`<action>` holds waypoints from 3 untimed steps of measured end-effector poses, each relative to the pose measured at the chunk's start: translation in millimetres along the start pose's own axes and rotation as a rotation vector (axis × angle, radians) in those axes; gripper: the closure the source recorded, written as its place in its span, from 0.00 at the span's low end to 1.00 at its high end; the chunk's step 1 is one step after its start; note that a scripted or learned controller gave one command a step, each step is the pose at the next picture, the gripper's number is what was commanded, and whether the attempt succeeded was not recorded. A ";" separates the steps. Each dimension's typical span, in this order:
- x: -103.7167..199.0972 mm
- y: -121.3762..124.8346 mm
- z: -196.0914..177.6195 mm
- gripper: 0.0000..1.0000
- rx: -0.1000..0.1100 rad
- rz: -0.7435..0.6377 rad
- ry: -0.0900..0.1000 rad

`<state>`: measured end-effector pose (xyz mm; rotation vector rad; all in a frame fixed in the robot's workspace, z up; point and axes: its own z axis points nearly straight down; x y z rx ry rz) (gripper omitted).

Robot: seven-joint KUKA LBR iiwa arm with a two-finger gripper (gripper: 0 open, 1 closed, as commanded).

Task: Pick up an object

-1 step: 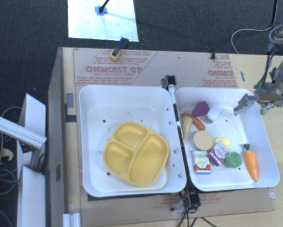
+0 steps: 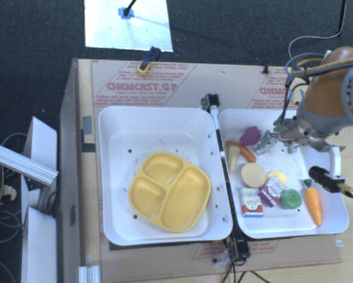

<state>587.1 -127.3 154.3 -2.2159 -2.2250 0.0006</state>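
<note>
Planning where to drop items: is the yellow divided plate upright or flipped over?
Upright: the yellow plate shows its three hollow compartments facing up, in the left bin.

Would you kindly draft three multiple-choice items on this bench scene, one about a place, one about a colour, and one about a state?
1. Where does the yellow three-compartment plastic plate lie?
A. In the left white bin
B. In the right white bin
C. On the floor

2. What colour is the round toy beside the orange toy carrot?
A. Blue
B. Green
C. White

3. How does the gripper stand to the purple toy?
A. Lifting it clear of the bin
B. Close beside it, over the right bin
C. Above the yellow plate

Answers: 1 A, the plate rests in the left bin. 2 B, the round toy is green. 3 B, the gripper hangs near the purple toy, which lies on the bin floor.
</note>
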 end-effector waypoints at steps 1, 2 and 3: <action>29.4 36.4 67.4 0.00 -0.010 0.007 -0.012; 33.3 36.6 57.6 1.00 -0.007 0.003 -0.004; 94.4 26.1 -31.2 1.00 -0.006 -0.001 0.000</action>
